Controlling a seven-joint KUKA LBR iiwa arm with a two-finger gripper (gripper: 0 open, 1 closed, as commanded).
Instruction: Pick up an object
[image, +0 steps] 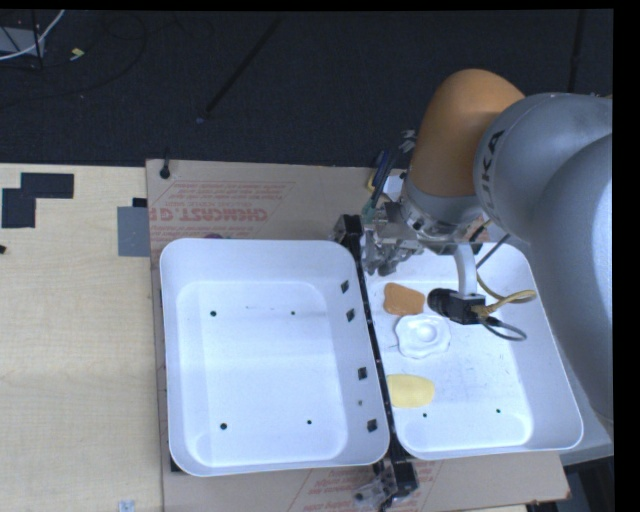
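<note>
My two-finger gripper (383, 262) hangs over the right shallow white plastic bin (540, 420), near the flat orange-brown piece (403, 298); finger state indeterminate.

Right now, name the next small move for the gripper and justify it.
Probably a short shift toward the orange-brown piece and down: the gripper hangs at the right bin's far left corner, just beyond that piece, with nothing visibly between its fingers.
</note>
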